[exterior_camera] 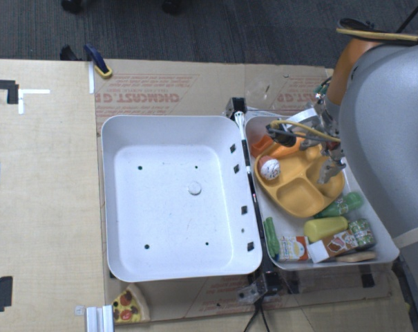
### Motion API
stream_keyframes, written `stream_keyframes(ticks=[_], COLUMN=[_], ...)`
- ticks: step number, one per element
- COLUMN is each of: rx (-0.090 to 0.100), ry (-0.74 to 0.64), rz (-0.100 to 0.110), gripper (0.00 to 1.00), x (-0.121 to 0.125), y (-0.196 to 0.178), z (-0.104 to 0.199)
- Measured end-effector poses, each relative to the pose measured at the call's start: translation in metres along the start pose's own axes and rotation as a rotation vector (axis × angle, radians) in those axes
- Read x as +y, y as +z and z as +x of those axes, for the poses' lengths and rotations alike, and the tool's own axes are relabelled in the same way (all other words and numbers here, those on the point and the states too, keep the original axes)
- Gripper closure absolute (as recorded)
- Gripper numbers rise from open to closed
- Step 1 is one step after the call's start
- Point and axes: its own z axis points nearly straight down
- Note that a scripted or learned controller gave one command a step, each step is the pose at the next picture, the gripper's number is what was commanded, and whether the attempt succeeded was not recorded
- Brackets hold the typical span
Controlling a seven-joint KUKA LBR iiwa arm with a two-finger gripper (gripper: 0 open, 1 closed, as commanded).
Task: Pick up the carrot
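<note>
Here, the grey arm [388, 137] reaches in from the right over the right-hand bin [318, 265], and its hand [329, 154] hangs low above a yellow divided tray [302, 192] that lies tilted among the toys. Cables and the wrist hide the fingers, so whether the hand is open or closed cannot be told, and nothing is seen gripped in it. The carrot [262, 146], an orange piece, lies at the far-left corner of that bin, just beside the tray's upper edge and left of the hand. A white ball with red stitching [269, 169] sits in one compartment of the tray. Nearer the front lie a green bottle [343, 205], a yellow block [326, 227], some small printed packets [291, 249] and a green stick [271, 237] along the left wall. The left-hand bin [119, 206] stands just beside it on the cardboard-covered surface [43, 185], and a toy pizza slice [127, 307] lies at the front edge.
</note>
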Motion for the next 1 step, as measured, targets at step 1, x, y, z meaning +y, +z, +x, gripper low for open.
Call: stream_keyframes(ticks=[1], rx=[0.024], ry=[0.002], rz=[0.011], gripper=[0.00], x=[-0.0135], y=[0.0259], z=[-0.0188])
